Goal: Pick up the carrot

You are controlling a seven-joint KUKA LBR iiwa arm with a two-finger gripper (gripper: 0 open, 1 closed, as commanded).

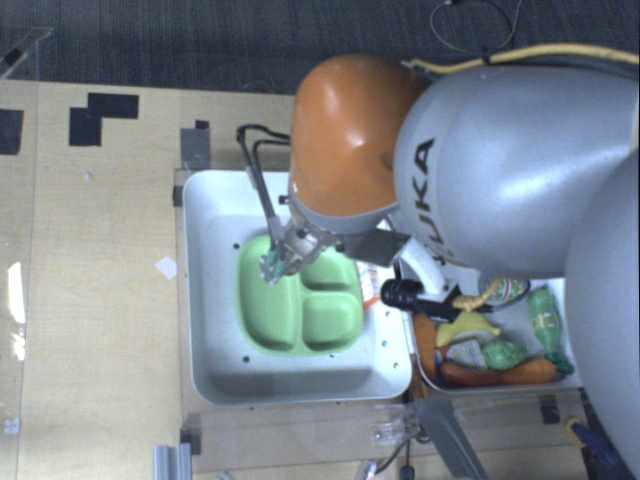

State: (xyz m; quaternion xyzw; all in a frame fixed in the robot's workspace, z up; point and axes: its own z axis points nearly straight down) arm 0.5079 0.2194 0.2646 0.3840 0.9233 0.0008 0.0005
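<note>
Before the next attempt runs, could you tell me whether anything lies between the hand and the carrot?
Yes. The hand hangs over the green divided plastic tray in the left white bin, while the orange carrot lies in the right bin. The bins' adjoining walls and the arm's own black wrist fitting lie between them.

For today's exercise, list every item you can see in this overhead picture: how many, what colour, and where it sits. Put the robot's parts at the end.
bins: two, white, side by side on the bench
divided tray: one, light green, in the left bin
carrot: one, orange, front of the right bin
bottle: one, green, right bin
other toy foods: several, mixed colours, right bin, too cluttered to count
arm: one, grey with orange band
gripper: one, over the green tray
</note>
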